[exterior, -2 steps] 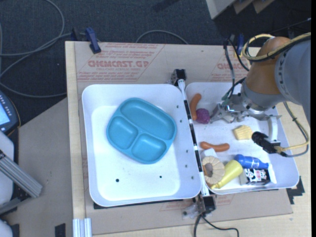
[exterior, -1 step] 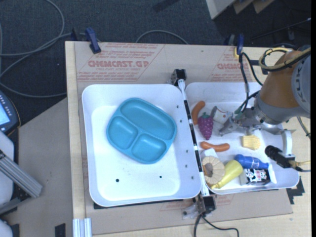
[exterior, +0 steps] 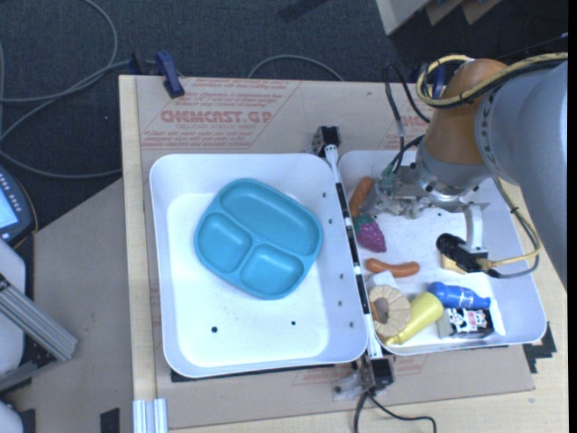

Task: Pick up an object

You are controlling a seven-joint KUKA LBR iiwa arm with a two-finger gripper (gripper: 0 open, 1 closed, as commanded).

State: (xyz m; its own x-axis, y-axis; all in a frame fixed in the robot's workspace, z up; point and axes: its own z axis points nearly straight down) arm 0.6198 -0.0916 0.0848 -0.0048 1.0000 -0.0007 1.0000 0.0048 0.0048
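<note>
Dark carpet underneath, cables trailing over it, and on top a bench faced with flat brown cardboard (exterior: 216, 106) printed in red. Over the upper-left corner of the right bin (exterior: 534, 318), the claw (exterior: 404, 200), bare metal under a grey wrist and orange band; apart or together, impossible to tell from this angle. Just toward the view's left of it, close against the wall shared by both bins, an orange carrot-shaped piece (exterior: 361, 192), smooth and tapered. Just below that, a knobbly magenta piece (exterior: 370, 235). Nearer the front, an orange sausage shape (exterior: 393, 266) lying crosswise, with bare white floor to its right. Crowded along the front rim: a tan round slice (exterior: 389, 306), a glossy yellow cone (exterior: 420, 317) touching it, a blue bottle (exterior: 458, 295), a black-and-white carton (exterior: 470, 322). Beyond the divider, the left bin (exterior: 176, 183), rounded at the corners, holding a teal three-compartment plate (exterior: 259, 237) set askew, with open white floor round it, widest toward the front.
</note>
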